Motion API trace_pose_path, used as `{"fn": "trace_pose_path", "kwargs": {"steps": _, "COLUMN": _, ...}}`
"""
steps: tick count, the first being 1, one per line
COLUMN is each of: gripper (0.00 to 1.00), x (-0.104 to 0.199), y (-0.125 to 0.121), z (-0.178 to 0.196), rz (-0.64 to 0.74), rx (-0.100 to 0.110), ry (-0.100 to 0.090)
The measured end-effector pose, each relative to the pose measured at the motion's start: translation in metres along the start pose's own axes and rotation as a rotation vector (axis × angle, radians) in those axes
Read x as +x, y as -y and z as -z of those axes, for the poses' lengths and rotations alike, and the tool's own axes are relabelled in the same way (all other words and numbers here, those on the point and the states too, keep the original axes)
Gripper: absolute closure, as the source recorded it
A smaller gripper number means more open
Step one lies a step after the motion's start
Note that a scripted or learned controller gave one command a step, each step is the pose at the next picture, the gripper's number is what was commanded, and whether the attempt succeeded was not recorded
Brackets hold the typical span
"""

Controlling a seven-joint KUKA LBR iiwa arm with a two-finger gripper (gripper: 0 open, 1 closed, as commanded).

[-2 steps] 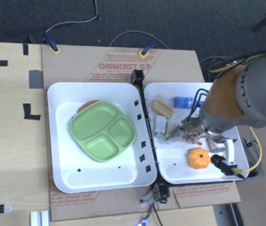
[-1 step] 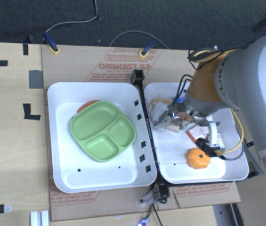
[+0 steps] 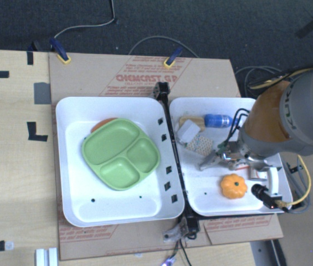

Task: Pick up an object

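The hand (image 3: 209,160) sat at 10 o'clock from the orange pumpkin (image 3: 234,186); its finger state was indeterminate.

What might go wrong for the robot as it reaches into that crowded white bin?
The tool sits low in the right white bin, among a grey block, a blue bottle and a speckled piece; it might nudge them instead of gripping. The small orange pumpkin looks round and could roll away.

The green divided tray (image 3: 121,153) looks smooth, matt plastic; both bins – left (image 3: 70,165) and right (image 3: 211,203) – glossy white plastic; the orange pumpkin (image 3: 233,186) slightly shiny; the cardboard sheet (image 3: 90,76) beneath – dull, printed paperboard.
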State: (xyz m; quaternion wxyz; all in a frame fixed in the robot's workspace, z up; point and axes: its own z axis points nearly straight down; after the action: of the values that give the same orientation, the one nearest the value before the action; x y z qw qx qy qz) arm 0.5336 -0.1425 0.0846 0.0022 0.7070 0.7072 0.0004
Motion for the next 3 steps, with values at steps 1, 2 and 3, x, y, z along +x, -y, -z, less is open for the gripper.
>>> {"fn": "trace_pose_path", "kwargs": {"steps": 1, "gripper": 0.00, "x": -0.017, "y": 0.047, "z": 0.000, "rz": 0.000, "rx": -0.002, "ry": 0.000}}
{"fn": "trace_pose_path", "kwargs": {"steps": 2, "gripper": 0.00, "x": -0.008, "y": -0.006, "z": 0.000, "rz": 0.001, "rx": 0.001, "ry": -0.001}}
{"fn": "trace_pose_path", "kwargs": {"steps": 3, "gripper": 0.00, "x": -0.013, "y": -0.064, "z": -0.001, "rz": 0.002, "rx": 0.002, "ry": -0.001}}
